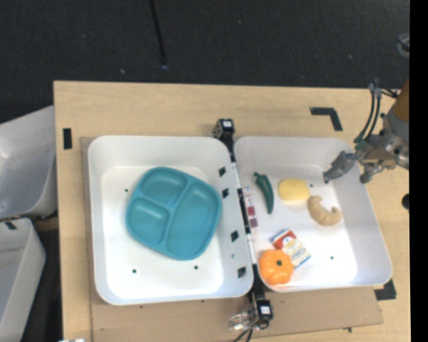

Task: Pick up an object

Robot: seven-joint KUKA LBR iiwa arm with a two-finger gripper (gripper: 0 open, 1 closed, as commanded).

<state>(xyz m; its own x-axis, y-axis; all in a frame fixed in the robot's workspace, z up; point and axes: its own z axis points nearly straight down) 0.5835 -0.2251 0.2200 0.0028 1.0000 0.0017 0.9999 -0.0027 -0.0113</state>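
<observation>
Two bins [100, 191] sat on the desk [164, 105]; we saw the hand [349, 166] over the right bin's far-right rim, fingers spread and empty, likely lining up on the nearby lemon [294, 189] and croissant [324, 211].

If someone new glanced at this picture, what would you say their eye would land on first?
Probably the big teal divided plate, alone in the left bin. Next, the bright cluster in the right bin: an orange pumpkin-like toy at the near edge, with a yellow lemon, a green pepper and a croissant behind it. The end effector hangs over that bin's far right corner.
</observation>
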